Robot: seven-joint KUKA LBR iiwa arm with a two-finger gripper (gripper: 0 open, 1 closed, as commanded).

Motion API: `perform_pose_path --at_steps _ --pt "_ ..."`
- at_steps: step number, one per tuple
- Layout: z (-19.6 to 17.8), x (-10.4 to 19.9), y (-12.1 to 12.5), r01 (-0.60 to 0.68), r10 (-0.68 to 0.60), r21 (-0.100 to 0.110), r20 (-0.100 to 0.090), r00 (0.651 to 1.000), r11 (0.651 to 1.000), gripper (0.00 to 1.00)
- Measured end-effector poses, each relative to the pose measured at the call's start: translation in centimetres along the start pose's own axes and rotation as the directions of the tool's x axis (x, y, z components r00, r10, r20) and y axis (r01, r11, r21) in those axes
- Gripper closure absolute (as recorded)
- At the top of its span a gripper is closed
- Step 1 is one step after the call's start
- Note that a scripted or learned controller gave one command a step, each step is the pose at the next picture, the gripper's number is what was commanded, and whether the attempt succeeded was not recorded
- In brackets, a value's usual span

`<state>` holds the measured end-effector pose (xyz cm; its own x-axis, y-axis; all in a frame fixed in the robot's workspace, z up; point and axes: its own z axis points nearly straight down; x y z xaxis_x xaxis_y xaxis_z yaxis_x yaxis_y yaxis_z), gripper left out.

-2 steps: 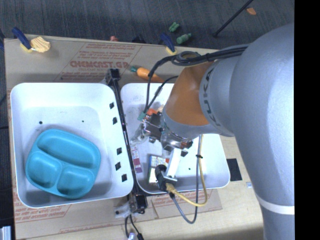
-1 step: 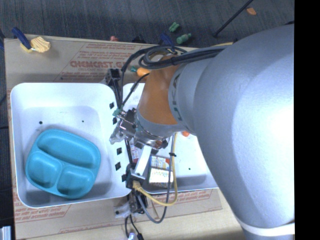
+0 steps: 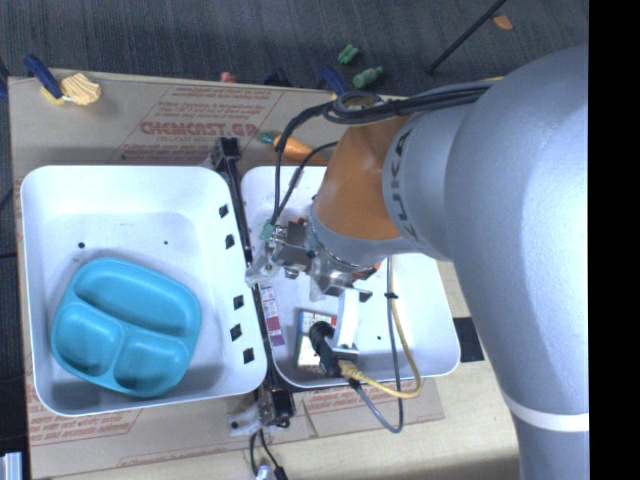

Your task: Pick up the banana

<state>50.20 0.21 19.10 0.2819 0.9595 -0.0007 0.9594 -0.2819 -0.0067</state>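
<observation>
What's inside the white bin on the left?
A blue divided plate lies in the left bin, toward its near corner. The rest shows bare white floor. Nothing covers this bin; the arm hangs over the other one.

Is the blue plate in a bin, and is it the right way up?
Yes. The blue plate lies in the left bin, right way up: its three hollow compartments face the camera.

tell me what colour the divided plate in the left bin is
Light blue plate, clearest in the camera view.

Dark grey carpet floor (image 3: 150,18) w/ small bits scattered; cardboard sheet (image 3: 180,118) covers bench top
</observation>
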Motion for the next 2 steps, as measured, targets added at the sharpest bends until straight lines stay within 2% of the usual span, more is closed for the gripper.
perform_pose_path --at_steps 1,2 --pt "0.1 2.5 -3.5 -0.431 0.431 0.003 0.0 0.902 0.902 0.0" --pt "-0.8 1.5 1.5 -0.177 0.177 -0.003 -0.001 0.984 0.984 0.0"
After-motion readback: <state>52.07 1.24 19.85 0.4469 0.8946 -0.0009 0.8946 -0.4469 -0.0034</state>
